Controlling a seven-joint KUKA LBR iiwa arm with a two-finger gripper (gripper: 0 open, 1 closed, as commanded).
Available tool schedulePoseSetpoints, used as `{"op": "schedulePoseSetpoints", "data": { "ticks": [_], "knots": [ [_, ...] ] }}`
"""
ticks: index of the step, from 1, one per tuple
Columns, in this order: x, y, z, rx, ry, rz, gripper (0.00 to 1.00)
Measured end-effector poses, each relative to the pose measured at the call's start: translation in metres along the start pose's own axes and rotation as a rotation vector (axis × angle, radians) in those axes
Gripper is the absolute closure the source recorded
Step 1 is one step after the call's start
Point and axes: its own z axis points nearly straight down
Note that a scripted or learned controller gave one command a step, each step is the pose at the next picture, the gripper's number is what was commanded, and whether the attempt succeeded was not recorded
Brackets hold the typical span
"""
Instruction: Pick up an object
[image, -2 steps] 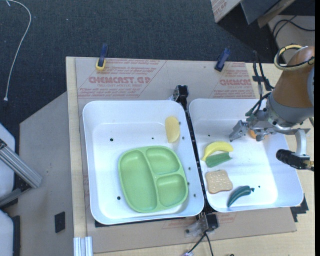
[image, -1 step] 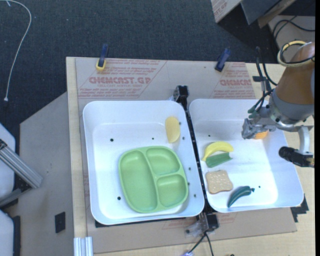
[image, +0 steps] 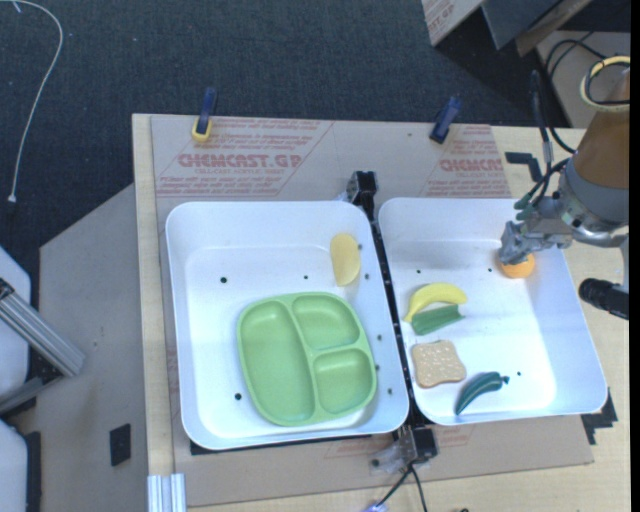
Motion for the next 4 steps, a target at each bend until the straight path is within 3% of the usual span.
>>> {"op": "schedulePoseSetpoints", "data": {
  "ticks": [1,4],
  "knots": [
    [0.0,0.002,-0.044,-0.001,0.0,-0.001,1.0],
    [0.155,0.031,-0.043,0.002,0.003,-0.006,1.0]
  ]
}}
